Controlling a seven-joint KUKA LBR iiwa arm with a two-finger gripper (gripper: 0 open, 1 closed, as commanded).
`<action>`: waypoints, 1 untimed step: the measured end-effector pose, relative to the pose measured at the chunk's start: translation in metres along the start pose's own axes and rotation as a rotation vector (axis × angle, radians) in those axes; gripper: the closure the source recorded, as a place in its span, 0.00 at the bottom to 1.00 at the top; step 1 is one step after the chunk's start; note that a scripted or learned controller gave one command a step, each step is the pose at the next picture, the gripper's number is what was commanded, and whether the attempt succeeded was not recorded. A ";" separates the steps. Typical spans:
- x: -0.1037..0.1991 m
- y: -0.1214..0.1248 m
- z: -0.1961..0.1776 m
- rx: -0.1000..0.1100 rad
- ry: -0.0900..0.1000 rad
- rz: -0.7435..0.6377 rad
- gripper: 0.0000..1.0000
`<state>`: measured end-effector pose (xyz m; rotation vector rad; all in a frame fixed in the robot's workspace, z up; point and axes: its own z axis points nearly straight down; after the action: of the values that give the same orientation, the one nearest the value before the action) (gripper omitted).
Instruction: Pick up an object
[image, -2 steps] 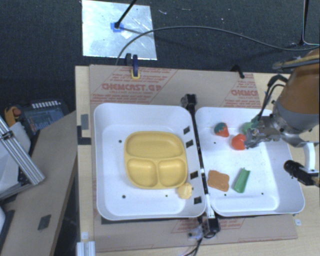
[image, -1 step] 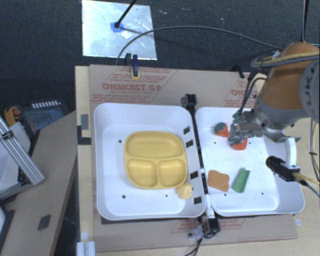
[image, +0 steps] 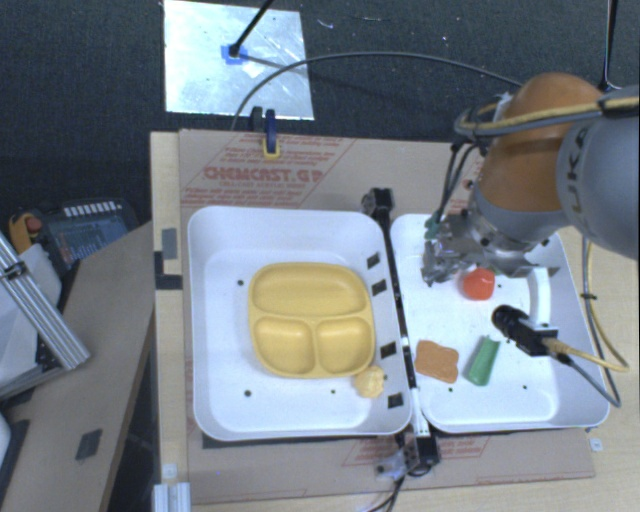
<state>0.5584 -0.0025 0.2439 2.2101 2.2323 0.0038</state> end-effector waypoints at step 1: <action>0.045 -0.006 0.005 0.001 0.001 0.001 1.00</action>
<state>0.5521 0.0424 0.2390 2.2116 2.2323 0.0035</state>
